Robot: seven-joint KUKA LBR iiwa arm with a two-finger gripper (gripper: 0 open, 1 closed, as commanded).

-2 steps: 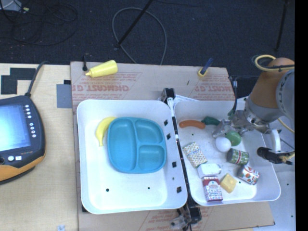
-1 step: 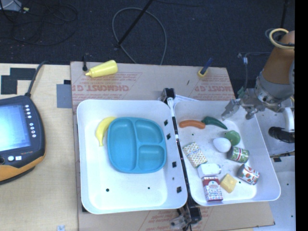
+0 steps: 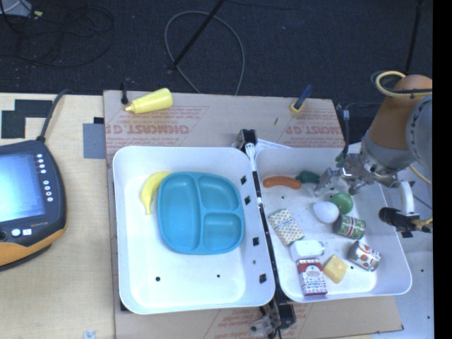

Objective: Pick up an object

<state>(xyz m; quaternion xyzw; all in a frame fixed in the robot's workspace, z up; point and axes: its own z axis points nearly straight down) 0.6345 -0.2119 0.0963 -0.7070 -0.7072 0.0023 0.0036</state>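
A robot arm [image 3: 395,129], grey with an orange band above the wrist, reaches in from the right side of the view and bends down over the right-hand white bin [image 3: 395,277]. Its hand [image 3: 340,182] sits low over the upper middle of that bin, right above a green round object [image 3: 343,203] and just beside a white egg-shaped object [image 3: 325,211]. Whether the hand is open or closed cannot be told from this slanted view, and nothing can be seen gripped in it.

The right bin also holds an orange sausage-shaped toy [image 3: 282,183] near its upper left, with a dark green item [image 3: 308,177] just beside it. A patterned packet [image 3: 285,226] lies left of centre. A small green can [image 3: 350,227] lies on its side below the green round object. Lower down are a white block [image 3: 308,248], a red and white carton [image 3: 311,277], a yellow block [image 3: 335,268] and a red and white can [image 3: 364,256].

The left white bin [image 3: 141,274] holds a blue divided plate [image 3: 199,212], with a yellow banana [image 3: 150,190] touching its left edge.

On the tabletop [image 3: 78,281], a yellow bottle [image 3: 150,102] lies on cardboard behind the bins. A handheld control pendant [image 3: 28,200] with a lit screen rests at the far left.
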